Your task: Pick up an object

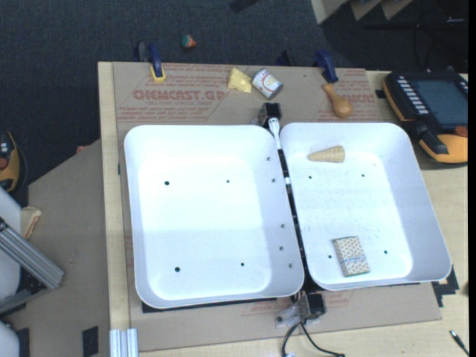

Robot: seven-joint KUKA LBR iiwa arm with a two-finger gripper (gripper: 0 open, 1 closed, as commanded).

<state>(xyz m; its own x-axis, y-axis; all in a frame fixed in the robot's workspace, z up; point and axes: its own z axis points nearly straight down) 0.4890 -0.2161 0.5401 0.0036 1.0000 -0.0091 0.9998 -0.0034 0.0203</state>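
Table (461, 199), pale wood, carrying a printed brown board (186, 91) held by two blue clamps (156, 62), on dark carpet (74, 21); two white bins touch side by side. Right bin (372, 207): tan cone (327, 154) near the far wall, small patterned box (350, 256) near the front wall, well apart; left bin (201, 214) beside it. Behind the bins lie a yellow wedge (239, 81) and a brown wooden piece (338, 103); a black handset (435, 103) is cut off at the right edge.

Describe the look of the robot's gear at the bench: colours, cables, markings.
The left bin and right bin are white, on a brown board with red lettering. A blue clamp grips its far edge; a black cable leaves the near edge.
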